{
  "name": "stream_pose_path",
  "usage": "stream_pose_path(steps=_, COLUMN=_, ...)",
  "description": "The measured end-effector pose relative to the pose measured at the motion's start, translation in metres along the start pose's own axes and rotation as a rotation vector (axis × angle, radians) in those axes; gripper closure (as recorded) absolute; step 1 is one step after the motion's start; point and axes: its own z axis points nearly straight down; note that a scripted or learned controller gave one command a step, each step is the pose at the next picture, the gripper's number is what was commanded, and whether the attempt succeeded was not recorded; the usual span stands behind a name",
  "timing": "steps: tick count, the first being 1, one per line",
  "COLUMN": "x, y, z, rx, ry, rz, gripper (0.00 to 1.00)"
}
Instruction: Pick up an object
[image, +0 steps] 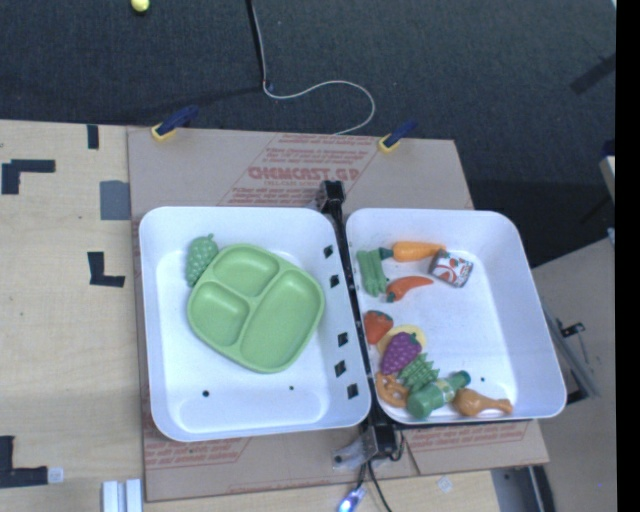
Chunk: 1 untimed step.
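The right bin (500, 330) holds several toy foods along its left side. An orange carrot (417, 250) and a red and white can (451, 268) lie near the back. A green pod (371, 270) and an orange pepper (410, 287) lie beside them. Toward the front sit a red tomato (377, 325), purple grapes (398, 352), a green leafy piece (417, 372), a green bottle shape (436, 395) and an orange-brown drumstick (480, 403). The left bin (165, 300) holds a green divided plate (257, 307) and a bunch of green grapes (200, 257).
Both bins rest on a cardboard sheet (290, 165) clipped with blue and yellow clamps (175, 122). A white cable (320, 92) loops across the dark floor behind. Black clips (340, 310) run along the seam between the bins.
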Motion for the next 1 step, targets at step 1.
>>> stream_pose_path(steps=1, x=0.0001, y=0.0, z=0.0233, rx=0.001, ry=0.0, rz=0.0, gripper=1.0)
